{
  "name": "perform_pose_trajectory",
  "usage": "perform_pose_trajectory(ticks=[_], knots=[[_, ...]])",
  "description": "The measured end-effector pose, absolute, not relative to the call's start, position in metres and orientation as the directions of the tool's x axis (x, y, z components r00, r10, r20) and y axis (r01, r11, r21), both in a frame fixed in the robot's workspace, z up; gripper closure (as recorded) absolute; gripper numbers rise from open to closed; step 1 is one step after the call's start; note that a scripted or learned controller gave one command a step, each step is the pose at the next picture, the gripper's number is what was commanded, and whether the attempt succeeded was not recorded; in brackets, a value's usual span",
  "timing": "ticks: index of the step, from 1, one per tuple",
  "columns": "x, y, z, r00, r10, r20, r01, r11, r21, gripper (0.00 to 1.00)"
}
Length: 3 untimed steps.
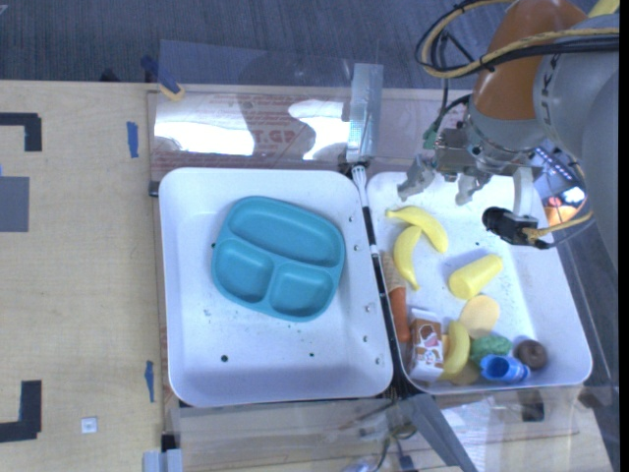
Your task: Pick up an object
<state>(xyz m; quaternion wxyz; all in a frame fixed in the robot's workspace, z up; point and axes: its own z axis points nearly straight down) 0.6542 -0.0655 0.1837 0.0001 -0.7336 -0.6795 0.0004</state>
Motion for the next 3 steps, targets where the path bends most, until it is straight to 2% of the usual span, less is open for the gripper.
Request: perform_pose_trajectory(ticks=[1,2,3], knots=[[0.633,-0.106,0.088,0.108,0.994,0.000,0.994,-0.108,0.006,0.00],[0.633,-0.106,0.098,0.108,0.994,-0.001,0.994,-0.108,0.005,1.00],[0.626,-0.056,0.190,0.045,0.999,0.002,0.999,-0.045,0.011,1.00]])
